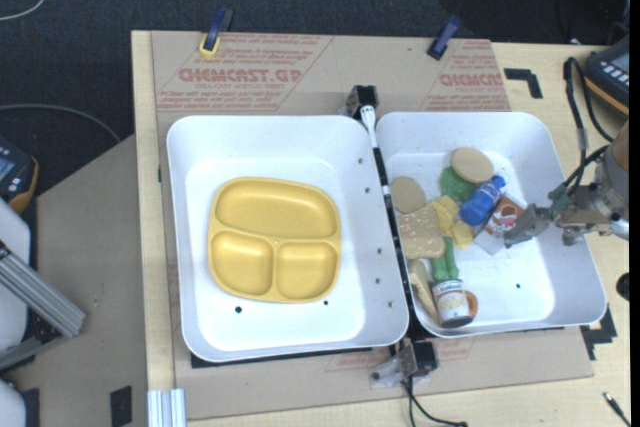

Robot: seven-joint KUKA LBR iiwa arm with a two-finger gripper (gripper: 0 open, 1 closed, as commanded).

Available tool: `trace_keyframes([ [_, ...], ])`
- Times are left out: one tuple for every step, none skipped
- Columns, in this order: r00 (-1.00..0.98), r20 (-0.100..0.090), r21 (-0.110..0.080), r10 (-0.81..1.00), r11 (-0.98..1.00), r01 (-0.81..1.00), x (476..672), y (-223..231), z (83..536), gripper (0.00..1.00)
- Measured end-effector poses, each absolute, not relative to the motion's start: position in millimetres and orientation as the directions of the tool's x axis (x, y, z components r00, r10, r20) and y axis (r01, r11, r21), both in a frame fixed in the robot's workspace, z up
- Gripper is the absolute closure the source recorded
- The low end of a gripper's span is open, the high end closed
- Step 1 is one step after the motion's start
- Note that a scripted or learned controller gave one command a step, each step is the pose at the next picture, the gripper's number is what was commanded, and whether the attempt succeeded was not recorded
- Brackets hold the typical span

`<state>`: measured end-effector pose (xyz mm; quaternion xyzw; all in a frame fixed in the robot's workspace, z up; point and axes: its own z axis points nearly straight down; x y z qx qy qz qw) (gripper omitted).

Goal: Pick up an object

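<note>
The right white bin (530, 290) holds a heap of small objects along its left half. Among them are a tan round piece (472, 162), a green item (457, 183), a blue bottle (482, 199), a red and white packet (506, 213), beige flat pieces (420, 227) and a small labelled jar (454, 302). My gripper (542, 235) hangs low over the right side of this bin, just right of the packet. Its fingers stand open, with bare bin floor between them.
The left white bin (190, 215) carries a yellow divided plate (273, 237). A ridge with black clips separates the two bins (378, 185). Blue clamps (214, 30) sit on the board's far edge. Cables and grey equipment crowd the right edge (612, 75).
</note>
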<state>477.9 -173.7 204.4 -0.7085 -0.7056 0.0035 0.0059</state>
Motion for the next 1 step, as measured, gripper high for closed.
trace_keyframes([
  [0.0, 0.0, -0.001, 1.0, 0.0, 1.0, 481.0, -173.4, 210.3, 0.0],
])
